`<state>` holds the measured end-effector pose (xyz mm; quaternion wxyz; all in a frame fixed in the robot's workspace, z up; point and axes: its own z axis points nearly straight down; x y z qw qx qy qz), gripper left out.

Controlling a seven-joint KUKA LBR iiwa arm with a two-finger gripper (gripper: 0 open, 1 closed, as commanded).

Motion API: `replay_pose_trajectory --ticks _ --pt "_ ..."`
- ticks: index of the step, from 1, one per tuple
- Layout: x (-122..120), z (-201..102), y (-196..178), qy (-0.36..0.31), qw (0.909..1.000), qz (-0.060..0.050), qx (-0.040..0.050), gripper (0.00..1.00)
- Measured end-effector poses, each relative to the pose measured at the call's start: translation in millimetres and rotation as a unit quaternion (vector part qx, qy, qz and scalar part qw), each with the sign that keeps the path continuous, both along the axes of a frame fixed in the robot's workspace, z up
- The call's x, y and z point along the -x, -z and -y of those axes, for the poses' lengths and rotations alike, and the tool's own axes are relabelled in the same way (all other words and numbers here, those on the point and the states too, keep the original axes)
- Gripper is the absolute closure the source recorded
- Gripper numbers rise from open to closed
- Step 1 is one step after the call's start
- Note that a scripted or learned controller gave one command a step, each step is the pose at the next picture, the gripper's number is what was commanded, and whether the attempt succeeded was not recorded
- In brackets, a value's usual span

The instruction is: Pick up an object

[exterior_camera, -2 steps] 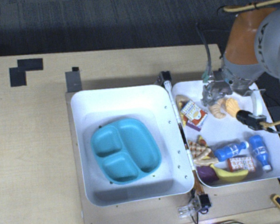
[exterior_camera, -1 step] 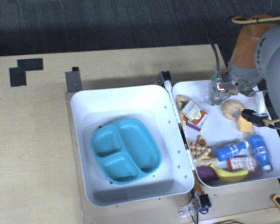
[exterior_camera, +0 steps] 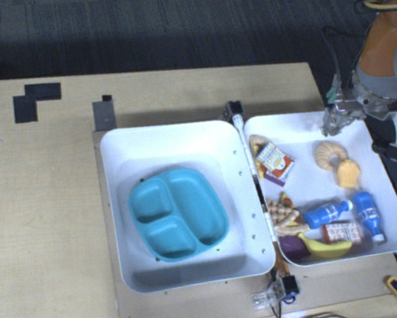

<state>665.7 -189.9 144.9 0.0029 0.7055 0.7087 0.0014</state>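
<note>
The gripper (exterior_camera: 331,124) hovers at the right bin's (exterior_camera: 301,123) one o'clock corner; whether its fingers are apart or together I cannot tell. The croissant (exterior_camera: 329,153) lies just beside it, toward six o'clock, apart from it.

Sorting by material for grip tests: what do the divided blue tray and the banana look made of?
Tray: probably moulded plastic, judging by its even turquoise colour, rounded compartments and soft sheen. Banana: likely a plastic toy, with flat uniform yellow and a smooth surface, though too small to be sure.
</note>
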Motion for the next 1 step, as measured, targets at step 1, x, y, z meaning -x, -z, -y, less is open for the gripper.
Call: replay_pose_trajectory --ticks 1 --pt "-4.1 15.9 10.3 0.0 1.0 -0.001 -0.0001 1.0"
